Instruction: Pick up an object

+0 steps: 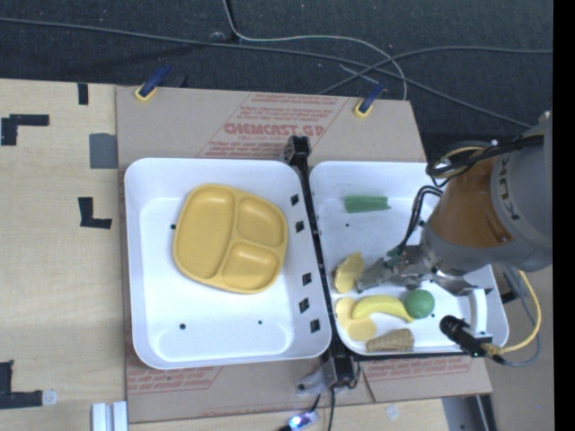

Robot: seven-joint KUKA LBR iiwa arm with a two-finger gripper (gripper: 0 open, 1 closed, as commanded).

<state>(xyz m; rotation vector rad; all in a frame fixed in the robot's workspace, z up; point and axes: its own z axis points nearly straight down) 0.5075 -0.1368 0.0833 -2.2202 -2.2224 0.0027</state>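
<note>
One banana (379,307) lies just below the gripper (367,282), whose grip I cannot tell.

Two white bins sit side by side, the left bin (144,241) and the right bin (377,173). One yellow divided plate (230,238). One banana (381,308), one green ball (419,304), one green stick-shaped piece (366,204), one cone (391,339), and two other yellow pieces (349,272) (359,329).
</note>
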